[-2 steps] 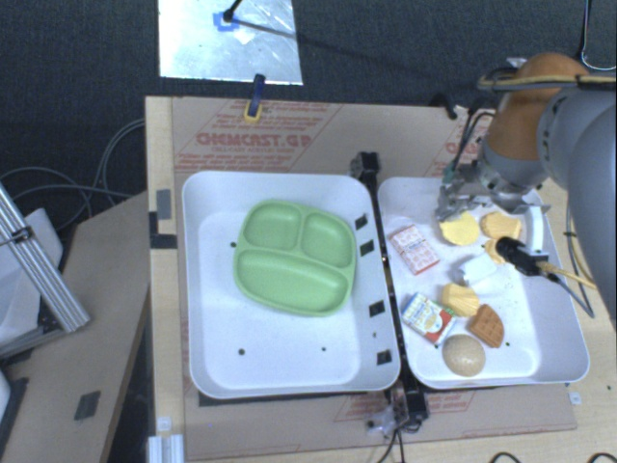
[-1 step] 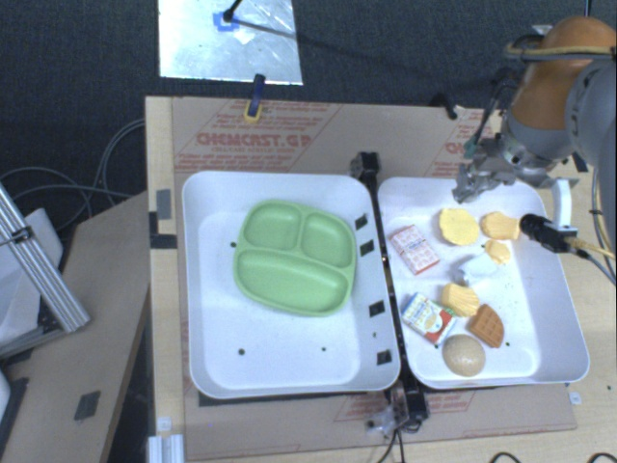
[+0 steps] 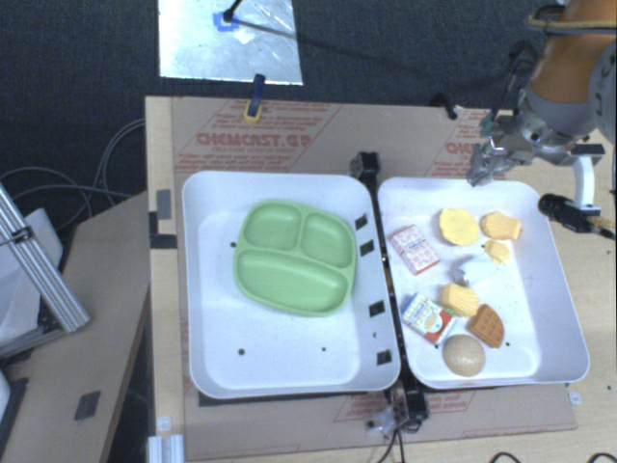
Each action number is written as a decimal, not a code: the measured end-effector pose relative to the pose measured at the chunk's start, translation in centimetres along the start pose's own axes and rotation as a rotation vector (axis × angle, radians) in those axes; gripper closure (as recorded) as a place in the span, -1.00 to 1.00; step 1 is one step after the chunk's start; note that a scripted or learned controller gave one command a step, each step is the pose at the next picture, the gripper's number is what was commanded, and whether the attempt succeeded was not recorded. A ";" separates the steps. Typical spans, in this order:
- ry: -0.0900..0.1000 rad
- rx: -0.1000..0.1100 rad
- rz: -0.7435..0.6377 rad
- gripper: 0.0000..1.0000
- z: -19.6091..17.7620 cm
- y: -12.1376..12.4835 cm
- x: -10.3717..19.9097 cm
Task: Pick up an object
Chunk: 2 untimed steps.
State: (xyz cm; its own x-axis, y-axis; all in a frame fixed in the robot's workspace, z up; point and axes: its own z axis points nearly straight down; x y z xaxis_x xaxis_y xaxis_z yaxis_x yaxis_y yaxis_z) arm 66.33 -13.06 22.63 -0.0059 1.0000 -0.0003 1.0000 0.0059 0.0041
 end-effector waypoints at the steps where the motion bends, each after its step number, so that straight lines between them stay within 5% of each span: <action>1: 0.000 0.005 0.005 1.00 -0.9 -4.9 2.0; 2: 0.002 0.007 0.006 1.00 0.7 -9.5 4.0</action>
State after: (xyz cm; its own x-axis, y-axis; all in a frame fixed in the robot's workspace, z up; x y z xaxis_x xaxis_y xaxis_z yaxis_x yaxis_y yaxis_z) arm 56.85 -9.14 21.93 -0.0004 1.0000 0.0012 1.0000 0.0004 -0.0033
